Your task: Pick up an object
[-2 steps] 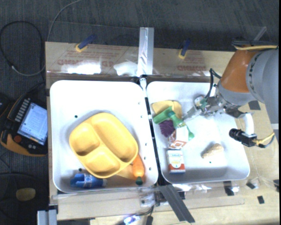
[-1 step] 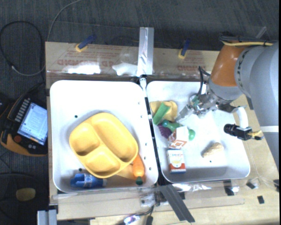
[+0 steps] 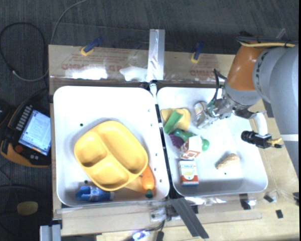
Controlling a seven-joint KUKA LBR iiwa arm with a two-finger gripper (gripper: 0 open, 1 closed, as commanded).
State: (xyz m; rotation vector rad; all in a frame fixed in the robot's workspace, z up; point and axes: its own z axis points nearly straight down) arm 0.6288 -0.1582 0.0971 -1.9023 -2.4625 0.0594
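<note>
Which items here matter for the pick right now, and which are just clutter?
In play:
gripper, low in the right bin
yellow-green toy
small carton
tan piece

Lying about:
yellow divided plate in the left bin
blue item
handheld pendant

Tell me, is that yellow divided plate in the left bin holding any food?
Empty: the yellow plate shows bare compartments. It lies tilted, over an orange carrot and beside a blue item.

Bright, even overhead light bleaches both white bins (image 3: 65,114), shadows stay faint, and the picture looks slightly soft.
</note>
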